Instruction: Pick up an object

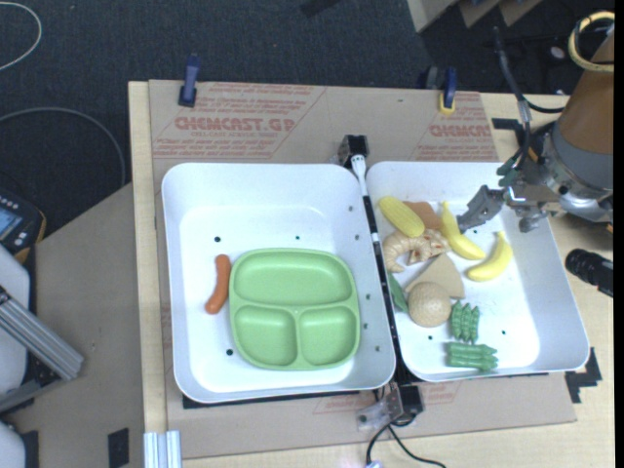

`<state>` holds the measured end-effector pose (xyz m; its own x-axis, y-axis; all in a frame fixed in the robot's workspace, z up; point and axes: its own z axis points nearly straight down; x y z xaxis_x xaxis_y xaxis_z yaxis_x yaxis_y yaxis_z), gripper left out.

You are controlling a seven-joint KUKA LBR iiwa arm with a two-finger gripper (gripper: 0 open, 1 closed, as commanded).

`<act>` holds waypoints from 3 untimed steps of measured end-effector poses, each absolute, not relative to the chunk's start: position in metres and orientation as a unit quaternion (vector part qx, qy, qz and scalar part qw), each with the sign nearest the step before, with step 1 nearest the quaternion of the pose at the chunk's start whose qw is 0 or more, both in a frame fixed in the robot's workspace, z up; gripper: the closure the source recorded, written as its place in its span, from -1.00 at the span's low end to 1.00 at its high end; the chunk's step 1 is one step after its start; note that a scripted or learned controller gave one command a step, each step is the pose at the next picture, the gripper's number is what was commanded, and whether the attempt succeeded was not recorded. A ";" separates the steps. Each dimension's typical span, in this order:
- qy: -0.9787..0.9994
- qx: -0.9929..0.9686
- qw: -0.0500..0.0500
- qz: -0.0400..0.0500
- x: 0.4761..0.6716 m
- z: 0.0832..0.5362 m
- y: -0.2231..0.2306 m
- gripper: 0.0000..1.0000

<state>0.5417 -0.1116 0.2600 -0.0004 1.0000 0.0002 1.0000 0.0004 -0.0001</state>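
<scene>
The left bin (185,261) carries an orange sausage (218,284) at its 9 o'clock side, just beside a green three-compartment tray (292,307) at its centre. The right bin (546,305) holds a cluster of objects: a corn cob (401,216) at 11 o'clock, two bananas (460,234) (492,259) near the centre, a round beige item (429,304) below them, and green pods (469,339) at 6 o'clock. The tool (495,206) sits at the bin's 1 o'clock area, above the bananas; its jaws stand apart, with nothing between them.
</scene>
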 end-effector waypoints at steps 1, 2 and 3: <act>-0.708 -0.707 -0.001 -0.001 0.542 0.271 -0.111 1.00; -0.708 -0.706 -0.007 -0.004 0.657 0.165 -0.127 1.00; -0.706 -0.708 0.001 0.001 0.578 0.083 -0.139 1.00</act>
<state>0.5780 -0.1393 0.0830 0.0020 1.0000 0.0007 1.0000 -0.0020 -0.0031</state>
